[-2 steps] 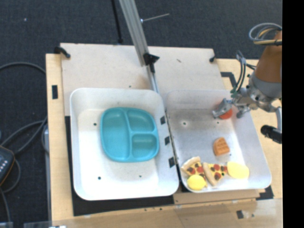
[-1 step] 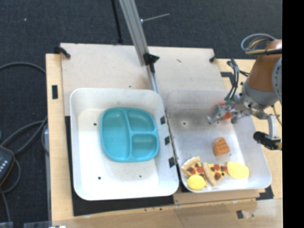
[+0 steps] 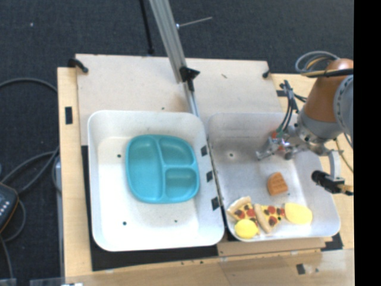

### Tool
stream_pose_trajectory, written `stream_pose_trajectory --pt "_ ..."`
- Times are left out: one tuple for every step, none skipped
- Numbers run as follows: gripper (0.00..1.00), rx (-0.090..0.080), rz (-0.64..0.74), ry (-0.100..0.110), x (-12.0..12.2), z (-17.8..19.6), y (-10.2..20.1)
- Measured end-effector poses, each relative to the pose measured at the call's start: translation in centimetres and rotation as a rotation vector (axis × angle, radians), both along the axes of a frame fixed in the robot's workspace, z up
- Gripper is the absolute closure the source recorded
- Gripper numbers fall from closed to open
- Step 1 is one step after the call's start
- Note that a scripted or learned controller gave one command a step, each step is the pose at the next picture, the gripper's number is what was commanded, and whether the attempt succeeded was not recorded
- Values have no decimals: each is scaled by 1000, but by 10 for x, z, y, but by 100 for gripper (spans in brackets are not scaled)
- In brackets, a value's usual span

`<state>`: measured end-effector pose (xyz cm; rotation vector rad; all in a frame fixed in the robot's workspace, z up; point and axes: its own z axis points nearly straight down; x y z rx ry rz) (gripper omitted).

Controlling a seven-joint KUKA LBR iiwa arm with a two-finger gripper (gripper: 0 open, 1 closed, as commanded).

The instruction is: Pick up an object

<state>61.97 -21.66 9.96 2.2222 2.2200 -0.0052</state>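
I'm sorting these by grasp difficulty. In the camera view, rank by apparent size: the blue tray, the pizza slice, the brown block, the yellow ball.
1. Blue tray, by far largest.
2. Pizza slice.
3. Brown block and yellow ball look about alike; I won't rank them.

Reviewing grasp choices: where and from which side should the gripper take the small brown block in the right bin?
Probably from straight above, fingers closing across the brown block on its narrower sides. It lies alone on the right bin floor, apart from the pizza slices below it.
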Motion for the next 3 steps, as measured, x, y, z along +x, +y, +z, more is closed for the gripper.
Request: stream_pose_trajectory --pt "100 -2 0 -6 2 14 -1" --pt "100 0 3 -10 5 79 -2" --pt "100 -1 4 -11 11 144 -7"
